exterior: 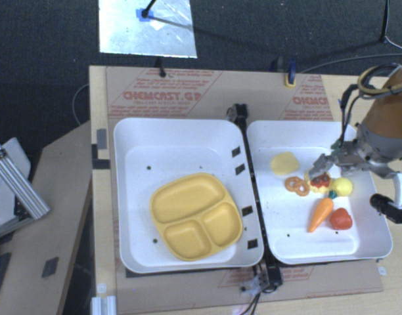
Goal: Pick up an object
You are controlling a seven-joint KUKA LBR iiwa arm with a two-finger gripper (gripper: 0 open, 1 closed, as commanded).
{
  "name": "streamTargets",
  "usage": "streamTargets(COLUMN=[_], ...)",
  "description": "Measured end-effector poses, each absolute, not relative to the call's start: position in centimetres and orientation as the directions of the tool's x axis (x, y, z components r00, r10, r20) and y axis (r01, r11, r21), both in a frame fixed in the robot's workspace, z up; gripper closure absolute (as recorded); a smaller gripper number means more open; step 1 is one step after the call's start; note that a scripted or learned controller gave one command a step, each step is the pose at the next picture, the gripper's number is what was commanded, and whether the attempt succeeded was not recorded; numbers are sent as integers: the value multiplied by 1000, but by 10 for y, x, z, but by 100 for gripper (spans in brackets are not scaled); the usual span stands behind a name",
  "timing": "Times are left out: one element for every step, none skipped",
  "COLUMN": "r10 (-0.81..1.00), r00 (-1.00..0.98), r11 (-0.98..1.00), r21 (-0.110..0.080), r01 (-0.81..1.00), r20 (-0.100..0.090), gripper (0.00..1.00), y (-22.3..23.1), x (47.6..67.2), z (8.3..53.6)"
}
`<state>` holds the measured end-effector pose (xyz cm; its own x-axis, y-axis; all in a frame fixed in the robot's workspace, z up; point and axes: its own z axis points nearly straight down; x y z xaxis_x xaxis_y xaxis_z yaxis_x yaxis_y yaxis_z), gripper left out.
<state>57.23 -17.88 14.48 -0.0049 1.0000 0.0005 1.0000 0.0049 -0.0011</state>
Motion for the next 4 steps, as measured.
streamTargets(r10=[1000, 1000, 1000, 1000], r00=[-3, -5, -4, -4], r11=[3, 5, 4, 4], r21=[7, 19, 6, 8], r01=[1000, 1000, 1000, 1000], r20=[0, 0, -2, -3], gripper=[0, 100, 100, 100], y=[-177, -176, -183, -190], x=[579, 583, 584, 581], z=[90, 106, 152, 214])
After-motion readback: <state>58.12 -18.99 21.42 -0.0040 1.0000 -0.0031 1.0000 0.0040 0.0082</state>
